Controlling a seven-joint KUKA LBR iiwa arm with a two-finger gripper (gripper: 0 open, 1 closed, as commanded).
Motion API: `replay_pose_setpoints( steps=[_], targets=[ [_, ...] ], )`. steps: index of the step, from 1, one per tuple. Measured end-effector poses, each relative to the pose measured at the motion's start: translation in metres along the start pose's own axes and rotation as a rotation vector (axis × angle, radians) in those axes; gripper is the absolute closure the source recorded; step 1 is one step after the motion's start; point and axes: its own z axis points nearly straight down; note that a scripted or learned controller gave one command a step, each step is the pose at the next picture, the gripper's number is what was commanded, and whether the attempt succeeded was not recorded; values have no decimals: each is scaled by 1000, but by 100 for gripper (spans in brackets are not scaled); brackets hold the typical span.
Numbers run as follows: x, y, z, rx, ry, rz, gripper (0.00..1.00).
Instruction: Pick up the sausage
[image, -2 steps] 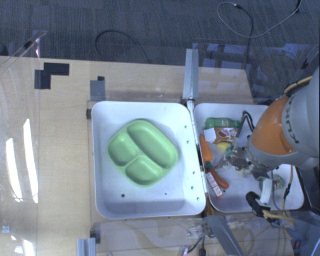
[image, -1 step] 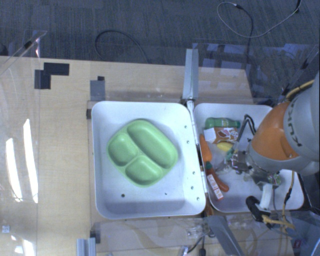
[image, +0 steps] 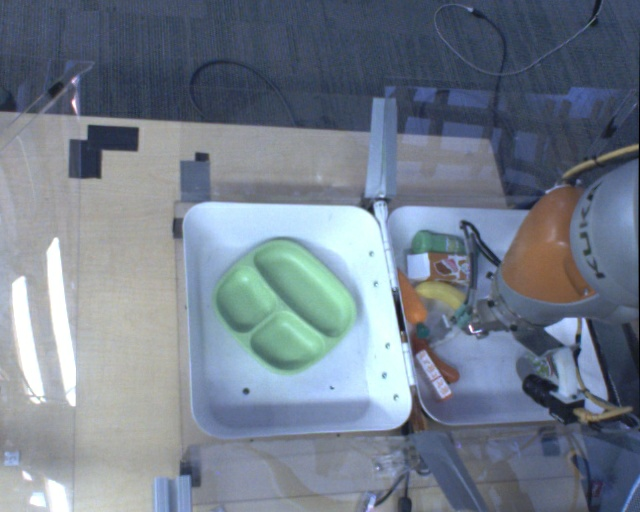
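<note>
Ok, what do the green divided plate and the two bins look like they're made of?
The green plate looks like moulded plastic with a matte to satin finish: uniform pale green, rounded compartment edges, soft highlights. The left bin and right bin look like white plastic or painted sheet, smooth with a slight sheen; small dark dots suggest fasteners. I can't tell which.

Green divided plate (image: 286, 304) in left bin (image: 205, 400); arm (image: 560, 260) over right bin (image: 480, 405).

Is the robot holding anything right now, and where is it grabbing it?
Cannot be told. The gripper is low in the right bin beside the banana, its tips too small to read.
</note>
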Motion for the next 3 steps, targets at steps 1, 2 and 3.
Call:
replay_pose_setpoints(
  steps=[1, 2, 3],
  targets=[
    [79, -13, -94, 11, 15, -135, 0],
    [-14, -36, -19, 16, 16, -131, 0],
    [-15, 48, 4, 5, 13, -181, 0]
  ],
)
